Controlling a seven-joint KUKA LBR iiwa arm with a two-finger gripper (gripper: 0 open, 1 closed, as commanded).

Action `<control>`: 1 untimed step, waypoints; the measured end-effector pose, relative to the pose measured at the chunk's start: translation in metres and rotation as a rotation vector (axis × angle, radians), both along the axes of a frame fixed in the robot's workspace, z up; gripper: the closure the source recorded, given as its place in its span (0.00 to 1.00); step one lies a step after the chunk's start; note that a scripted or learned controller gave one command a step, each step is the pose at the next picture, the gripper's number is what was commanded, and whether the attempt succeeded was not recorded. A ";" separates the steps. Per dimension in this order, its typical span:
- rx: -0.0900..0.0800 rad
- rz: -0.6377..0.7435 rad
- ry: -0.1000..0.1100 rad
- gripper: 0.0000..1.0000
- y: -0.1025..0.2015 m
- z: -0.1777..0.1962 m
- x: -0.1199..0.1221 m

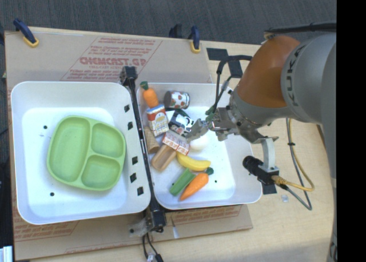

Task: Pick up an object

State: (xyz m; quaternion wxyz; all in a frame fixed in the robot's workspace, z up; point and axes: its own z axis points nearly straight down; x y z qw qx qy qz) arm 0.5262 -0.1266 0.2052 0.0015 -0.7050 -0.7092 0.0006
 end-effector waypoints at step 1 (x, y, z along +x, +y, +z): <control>0.000 0.000 0.000 0.00 0.000 0.000 0.000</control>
